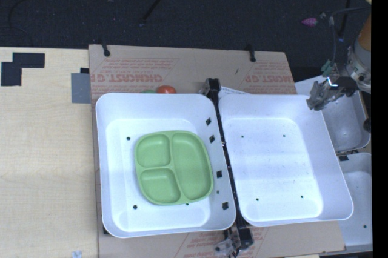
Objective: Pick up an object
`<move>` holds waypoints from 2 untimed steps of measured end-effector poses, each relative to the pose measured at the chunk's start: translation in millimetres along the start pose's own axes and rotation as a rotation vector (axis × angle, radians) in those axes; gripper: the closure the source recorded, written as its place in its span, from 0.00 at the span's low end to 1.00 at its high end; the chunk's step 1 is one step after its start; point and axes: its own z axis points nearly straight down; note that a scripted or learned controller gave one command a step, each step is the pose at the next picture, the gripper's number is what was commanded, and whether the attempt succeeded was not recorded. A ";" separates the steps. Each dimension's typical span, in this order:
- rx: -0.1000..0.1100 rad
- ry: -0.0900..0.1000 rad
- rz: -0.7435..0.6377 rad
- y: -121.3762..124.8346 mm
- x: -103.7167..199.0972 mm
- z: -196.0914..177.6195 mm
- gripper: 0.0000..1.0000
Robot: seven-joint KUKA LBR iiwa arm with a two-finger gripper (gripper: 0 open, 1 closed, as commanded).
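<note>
A light green plate with three compartments lies flat in the left white bin. Behind that bin's far rim sit a small red object and a bit of green beside it. My gripper hangs at the far right, above the right bin's upper right corner, well away from the plate. Nothing shows between its fingers.
The two bins rest on a cardboard sheet on the pale wooden bench. A black clamp bar runs between the bins. A clear plastic container stands just right of the right bin.
</note>
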 end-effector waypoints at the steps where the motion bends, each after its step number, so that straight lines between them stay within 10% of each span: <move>1: 0.007 0.003 -0.003 -0.4 58.9 6.1 1.00; 2: 0.007 0.003 -0.003 -9.7 111.3 9.0 1.00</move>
